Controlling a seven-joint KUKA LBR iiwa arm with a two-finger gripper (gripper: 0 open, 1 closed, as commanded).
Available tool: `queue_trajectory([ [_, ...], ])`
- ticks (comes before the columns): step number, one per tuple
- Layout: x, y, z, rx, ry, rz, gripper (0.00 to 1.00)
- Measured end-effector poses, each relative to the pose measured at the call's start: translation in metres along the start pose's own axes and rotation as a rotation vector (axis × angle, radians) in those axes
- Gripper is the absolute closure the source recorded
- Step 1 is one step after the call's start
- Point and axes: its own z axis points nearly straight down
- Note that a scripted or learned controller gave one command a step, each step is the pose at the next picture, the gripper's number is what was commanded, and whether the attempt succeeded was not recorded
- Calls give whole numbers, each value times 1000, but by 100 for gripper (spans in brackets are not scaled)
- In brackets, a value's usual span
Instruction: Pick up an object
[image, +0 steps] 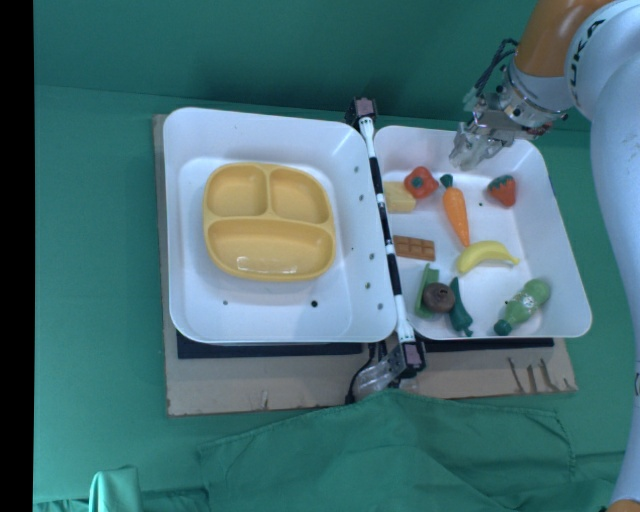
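The right bin (560, 225) holds several toy foods: an orange carrot (456, 213), a red strawberry (502, 190), a red pepper (421, 181), a yellow block (399, 197), a yellow banana (485, 256), a brown waffle piece (414, 247), a brown round piece (438, 296), a dark green vegetable (459, 310) and a green bottle (523, 306). My gripper (472, 152) hangs over the bin's far edge, above and between the pepper and the strawberry. Nothing shows between its fingers.
The left bin (190, 290) carries a yellow divided plate (268, 220). A black-and-white striped bar (385, 230) runs between the bins. Both stand on a cardboard sheet (250, 385) over green cloth. My grey arm (610, 150) comes down the right side.
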Motion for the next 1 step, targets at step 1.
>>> queue_trajectory([
  [1,-34,10,25,7,5,1,100],
])
